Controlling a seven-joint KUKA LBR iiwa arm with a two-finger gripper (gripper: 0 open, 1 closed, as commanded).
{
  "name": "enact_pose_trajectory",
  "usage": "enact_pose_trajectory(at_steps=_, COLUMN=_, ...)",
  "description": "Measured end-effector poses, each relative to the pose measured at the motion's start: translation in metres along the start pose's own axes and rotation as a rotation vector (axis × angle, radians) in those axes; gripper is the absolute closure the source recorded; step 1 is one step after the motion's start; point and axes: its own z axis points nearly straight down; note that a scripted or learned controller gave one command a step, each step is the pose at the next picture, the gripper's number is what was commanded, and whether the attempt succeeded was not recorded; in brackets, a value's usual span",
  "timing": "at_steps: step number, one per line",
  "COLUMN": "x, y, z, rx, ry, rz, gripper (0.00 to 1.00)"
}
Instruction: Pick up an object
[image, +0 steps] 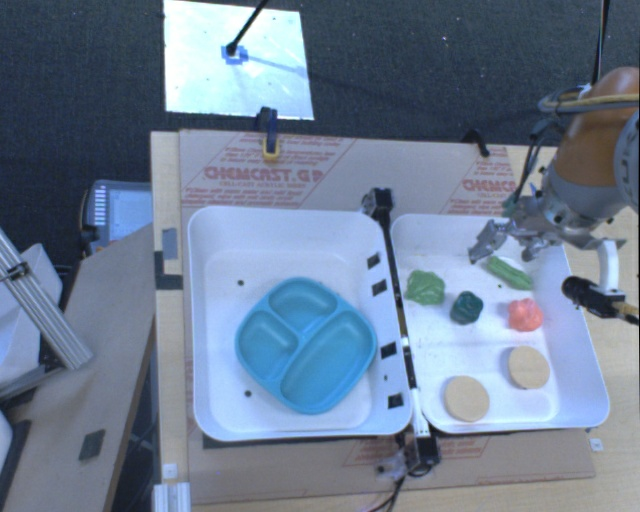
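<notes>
Your gripper (512, 238) hangs over the far part of the right bin (585, 400), and you cannot tell from this angle whether it is open or closed; nothing is visibly caught in it. Take the dark green round object (466, 307) near the middle of that bin as your landmark. The gripper sits beyond it and a little to its right. Just under the gripper, up and right of the landmark, lies a long light green piece (508, 271). To the landmark's left, close by, is a leafy green lump (426, 288). To its right is a pink-red object (525, 314). Nearer the camera than the landmark lie two tan discs: one (466, 397) almost straight below it, the other (528, 367) below and to the right. Far to the landmark's left, the left bin (215, 240) holds a blue divided plate (305, 344).
</notes>
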Motion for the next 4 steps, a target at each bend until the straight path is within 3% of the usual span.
enact_pose_trajectory(at_steps=1, x=0.0, y=0.003, z=-0.006, rx=-0.01, ry=-0.002, rz=-0.002, gripper=0.0)
enact_pose_trajectory(at_steps=3, x=0.002, y=-0.003, z=0.105, rx=-0.007, ry=-0.001, rz=0.001, gripper=0.0)
enact_pose_trajectory(at_steps=4, x=0.002, y=0.0, z=0.091, rx=-0.014, ry=-0.003, rz=0.001, gripper=1.0)
